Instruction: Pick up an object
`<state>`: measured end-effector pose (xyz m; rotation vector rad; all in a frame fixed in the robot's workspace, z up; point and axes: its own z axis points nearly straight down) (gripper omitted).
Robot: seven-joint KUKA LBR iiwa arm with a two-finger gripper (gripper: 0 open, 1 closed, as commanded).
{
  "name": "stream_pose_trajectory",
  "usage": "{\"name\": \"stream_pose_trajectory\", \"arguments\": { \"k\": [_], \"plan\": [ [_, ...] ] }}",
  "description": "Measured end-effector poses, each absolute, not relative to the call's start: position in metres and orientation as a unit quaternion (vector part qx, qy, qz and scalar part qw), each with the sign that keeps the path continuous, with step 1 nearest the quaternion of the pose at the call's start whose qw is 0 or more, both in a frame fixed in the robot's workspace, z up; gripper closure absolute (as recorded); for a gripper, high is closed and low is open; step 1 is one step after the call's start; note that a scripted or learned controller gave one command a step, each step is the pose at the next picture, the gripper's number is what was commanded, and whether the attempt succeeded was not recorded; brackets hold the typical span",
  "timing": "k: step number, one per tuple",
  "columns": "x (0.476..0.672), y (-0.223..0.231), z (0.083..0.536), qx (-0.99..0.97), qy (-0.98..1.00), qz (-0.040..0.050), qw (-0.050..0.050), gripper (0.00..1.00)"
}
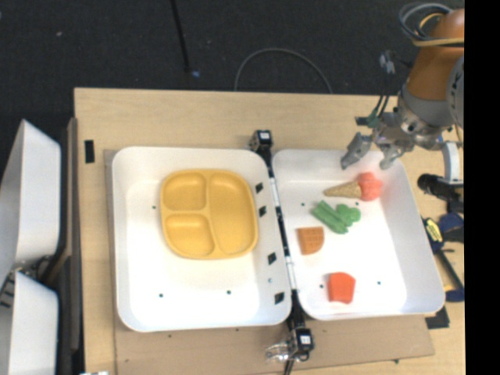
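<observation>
Overhead, gripper (370,158) with fingers spread apart and bare, poised just above the ice cream cone (357,187) in the right bin (414,233).

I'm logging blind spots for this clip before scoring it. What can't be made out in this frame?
- End effector, camera view: its two fingers hang apart above the right bin, with nothing between them; its height over the bin can't be judged from this slanted view.
- Arm: cut off by the right edge.
- Green toy: too small to identify.
- Orange block: surface detail is blurred.
</observation>
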<state>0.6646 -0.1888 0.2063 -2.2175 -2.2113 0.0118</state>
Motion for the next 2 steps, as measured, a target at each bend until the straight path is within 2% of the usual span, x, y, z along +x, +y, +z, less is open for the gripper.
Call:
{"name": "stream_pose_trajectory", "arguments": {
  "k": [1, 2],
  "plan": [
    [0.668, -0.188, 0.216, -0.707, -0.708, 0.0000, -0.001, 0.00],
    [0.675, -0.194, 0.169, -0.706, -0.708, 0.0011, 0.000, 0.00]
  ]
}}
